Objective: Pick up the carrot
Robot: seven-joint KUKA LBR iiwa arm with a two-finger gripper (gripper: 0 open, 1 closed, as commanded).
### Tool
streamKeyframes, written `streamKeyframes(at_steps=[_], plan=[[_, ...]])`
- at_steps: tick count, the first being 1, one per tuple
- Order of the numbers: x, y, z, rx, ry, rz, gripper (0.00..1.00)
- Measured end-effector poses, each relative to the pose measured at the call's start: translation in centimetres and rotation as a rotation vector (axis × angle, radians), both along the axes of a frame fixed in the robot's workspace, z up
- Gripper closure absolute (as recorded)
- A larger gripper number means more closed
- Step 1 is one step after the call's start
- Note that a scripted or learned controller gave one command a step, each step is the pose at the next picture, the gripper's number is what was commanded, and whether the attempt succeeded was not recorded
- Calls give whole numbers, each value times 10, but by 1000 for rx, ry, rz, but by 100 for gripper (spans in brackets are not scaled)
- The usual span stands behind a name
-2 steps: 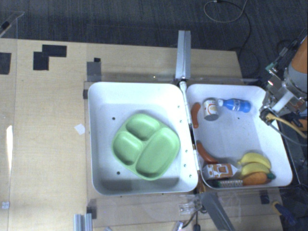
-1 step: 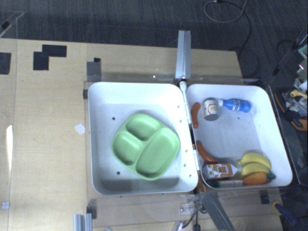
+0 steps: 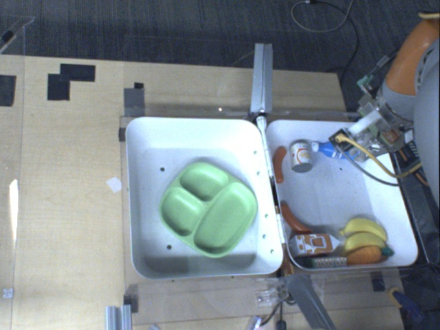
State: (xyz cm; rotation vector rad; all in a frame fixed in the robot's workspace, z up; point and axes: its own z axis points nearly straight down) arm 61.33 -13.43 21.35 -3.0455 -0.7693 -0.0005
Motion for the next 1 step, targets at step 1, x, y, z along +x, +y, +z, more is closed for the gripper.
streamKeyframes(at_steps=[1], plan=[[36,-12,-2,0,-3,-283,100]])
